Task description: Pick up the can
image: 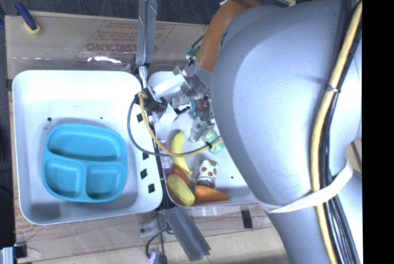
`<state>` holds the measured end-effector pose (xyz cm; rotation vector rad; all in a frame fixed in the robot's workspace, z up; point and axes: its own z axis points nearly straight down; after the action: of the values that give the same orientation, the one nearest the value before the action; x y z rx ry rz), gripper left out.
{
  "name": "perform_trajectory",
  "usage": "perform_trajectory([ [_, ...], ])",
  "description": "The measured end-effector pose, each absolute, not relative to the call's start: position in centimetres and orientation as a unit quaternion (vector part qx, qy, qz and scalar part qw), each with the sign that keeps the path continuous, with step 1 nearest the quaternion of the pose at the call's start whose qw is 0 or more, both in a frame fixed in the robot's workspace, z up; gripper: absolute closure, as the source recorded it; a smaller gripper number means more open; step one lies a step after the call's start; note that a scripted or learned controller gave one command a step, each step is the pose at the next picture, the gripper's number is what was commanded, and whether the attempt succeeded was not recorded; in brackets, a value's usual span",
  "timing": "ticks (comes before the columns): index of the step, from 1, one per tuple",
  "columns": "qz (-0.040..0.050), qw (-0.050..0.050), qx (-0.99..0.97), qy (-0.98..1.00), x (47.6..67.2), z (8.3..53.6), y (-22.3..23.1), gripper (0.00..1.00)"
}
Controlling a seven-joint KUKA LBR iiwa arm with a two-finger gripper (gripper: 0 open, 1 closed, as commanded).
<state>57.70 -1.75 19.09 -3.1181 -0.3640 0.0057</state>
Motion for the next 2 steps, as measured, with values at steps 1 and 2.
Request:
perform_trajectory([
  [1, 0.0036, 0.002, -0.994, -0.108, 53.8, 19.0, -8.6, 0.00],
  [2, 0.0014, 0.001, -0.988, -0.152, 49.6, 10.2, -10.0, 0.00],
])
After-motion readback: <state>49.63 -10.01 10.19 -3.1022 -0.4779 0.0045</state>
